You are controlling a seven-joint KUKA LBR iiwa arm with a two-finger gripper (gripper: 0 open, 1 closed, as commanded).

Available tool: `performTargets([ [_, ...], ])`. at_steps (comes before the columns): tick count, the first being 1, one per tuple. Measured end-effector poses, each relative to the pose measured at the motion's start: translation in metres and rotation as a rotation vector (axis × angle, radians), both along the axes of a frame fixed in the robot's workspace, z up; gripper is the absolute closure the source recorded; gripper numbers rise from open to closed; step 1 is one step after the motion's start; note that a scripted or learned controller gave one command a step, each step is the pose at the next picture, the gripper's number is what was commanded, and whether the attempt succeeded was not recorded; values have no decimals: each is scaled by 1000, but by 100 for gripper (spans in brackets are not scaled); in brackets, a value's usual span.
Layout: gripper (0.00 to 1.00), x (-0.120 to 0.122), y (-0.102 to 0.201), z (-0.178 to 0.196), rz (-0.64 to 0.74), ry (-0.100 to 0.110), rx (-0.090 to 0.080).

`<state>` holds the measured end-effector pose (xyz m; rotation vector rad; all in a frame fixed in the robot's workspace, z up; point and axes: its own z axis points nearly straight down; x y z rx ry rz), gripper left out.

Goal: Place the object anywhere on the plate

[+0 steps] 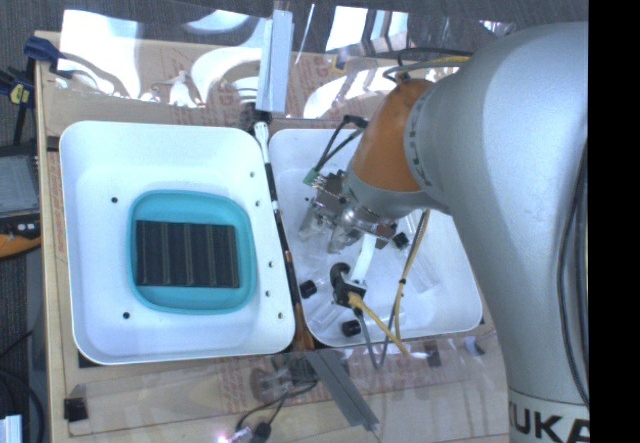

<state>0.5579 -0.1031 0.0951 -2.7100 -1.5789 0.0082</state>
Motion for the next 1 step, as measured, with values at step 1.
performTargets([
  [1,0,0,-1,0,0,-1,-1],
])
